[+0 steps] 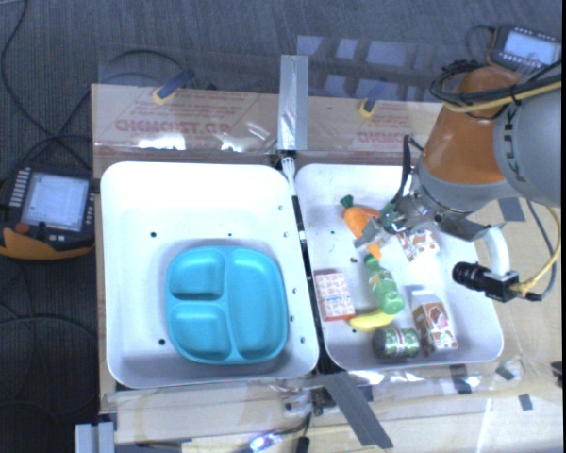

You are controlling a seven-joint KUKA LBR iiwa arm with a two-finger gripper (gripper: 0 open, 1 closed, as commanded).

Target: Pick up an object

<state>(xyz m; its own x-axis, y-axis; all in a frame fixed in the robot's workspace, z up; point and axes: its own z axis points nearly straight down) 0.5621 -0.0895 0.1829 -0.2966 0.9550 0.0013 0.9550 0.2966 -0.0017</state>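
The pincer [389, 223] hangs low over the upper middle of the right bin [486, 347], and whether it is apart or together cannot be told. The orange carrot [357, 219] lies just to its left, seemingly touching it. A green bottle [384, 287] lies just below, with a yellow banana [372, 321] and a can [396, 343] nearer the front wall.

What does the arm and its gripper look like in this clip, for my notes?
The arm is bulky and rounded, grey, with a broad orange band above the wrist and partial dark lettering on the grey shell. Black and yellow cables loop around it. The gripper is small, metallic grey with greenish parts. A black cylindrical unit hangs off a white bracket beside it.
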